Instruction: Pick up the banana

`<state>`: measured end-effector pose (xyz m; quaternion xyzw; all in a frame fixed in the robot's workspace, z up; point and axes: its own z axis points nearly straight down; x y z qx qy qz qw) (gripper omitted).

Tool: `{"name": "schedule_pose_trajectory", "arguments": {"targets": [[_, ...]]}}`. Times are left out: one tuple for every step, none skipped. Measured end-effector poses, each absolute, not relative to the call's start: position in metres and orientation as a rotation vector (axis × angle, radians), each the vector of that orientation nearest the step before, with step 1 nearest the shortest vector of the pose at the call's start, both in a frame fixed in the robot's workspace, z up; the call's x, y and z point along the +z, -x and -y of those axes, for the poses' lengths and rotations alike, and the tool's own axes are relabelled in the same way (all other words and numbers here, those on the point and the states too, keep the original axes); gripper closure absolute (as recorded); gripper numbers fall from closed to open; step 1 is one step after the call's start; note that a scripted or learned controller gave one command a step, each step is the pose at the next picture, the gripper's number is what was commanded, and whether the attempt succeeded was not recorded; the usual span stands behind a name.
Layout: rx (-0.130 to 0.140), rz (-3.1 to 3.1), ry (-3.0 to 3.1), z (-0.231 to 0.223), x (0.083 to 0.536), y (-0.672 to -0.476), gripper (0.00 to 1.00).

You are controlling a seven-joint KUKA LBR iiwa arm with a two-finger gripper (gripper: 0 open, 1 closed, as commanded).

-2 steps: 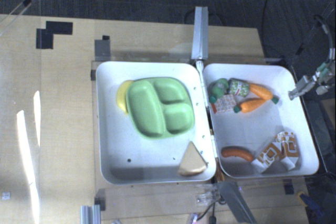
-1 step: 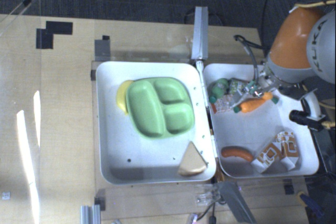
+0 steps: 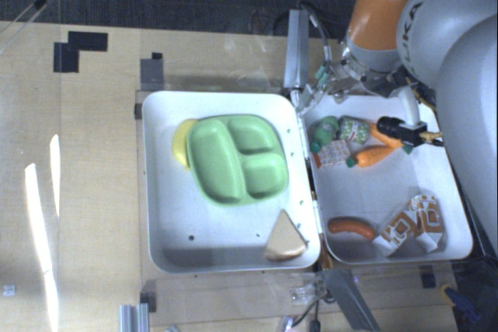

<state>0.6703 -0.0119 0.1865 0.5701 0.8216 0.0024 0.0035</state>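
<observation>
Closest to the lens I see the grey arm (image 3: 459, 89) with its orange band (image 3: 381, 4), filling the upper right and reaching down over the far edge of the right shallow white bin (image 3: 459, 245). Its pincer (image 3: 327, 85) sits by the far left corner of that bin, close to the divide between the bins; I cannot tell how it is set.

Over in the left shallow white bin (image 3: 163, 229), a green three-compartment plastic tray (image 3: 237, 158) lies face up, and the yellow banana (image 3: 180, 144) peeks out from under its left edge, mostly covered. A tan wedge of toy bread (image 3: 285, 239) rests in the near right corner.

Across in the right bin I see an orange toy carrot (image 3: 373, 156), a reddish sausage (image 3: 352, 227), a brown-and-white patterned packet (image 3: 412, 221) and some green toy vegetables (image 3: 325, 131). Both bins sit on the pale wooden desk (image 3: 70, 190).
</observation>
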Motion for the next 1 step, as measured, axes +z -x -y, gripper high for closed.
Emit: {"name": "schedule_pose_trajectory", "arguments": {"targets": [[0.005,-2.842,-1.326,0.0037,0.1861,-0.5970,0.00]]}}
